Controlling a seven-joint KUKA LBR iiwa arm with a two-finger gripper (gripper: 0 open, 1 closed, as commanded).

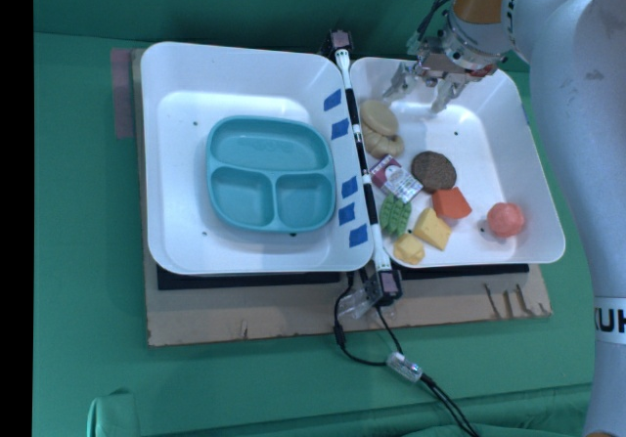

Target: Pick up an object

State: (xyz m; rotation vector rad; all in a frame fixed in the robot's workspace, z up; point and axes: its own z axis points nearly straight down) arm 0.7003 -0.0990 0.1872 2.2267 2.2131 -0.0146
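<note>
My gripper hangs over the far part of the right bin, its fingers spread open with nothing between them. Just left and nearer lies a pale tan pastry-like piece with a second one beside it. Farther forward in the same bin sit a dark brown round patty, a red-and-white packet, an orange block, a yellow cheese wedge, a green piece, a small yellow piece and a pinkish-red ball.
The left bin holds a teal divided plate. A black-and-white striped bar with blue tape tabs runs between the bins. Cables trail off the front of the cardboard base. The grey arm fills the right side.
</note>
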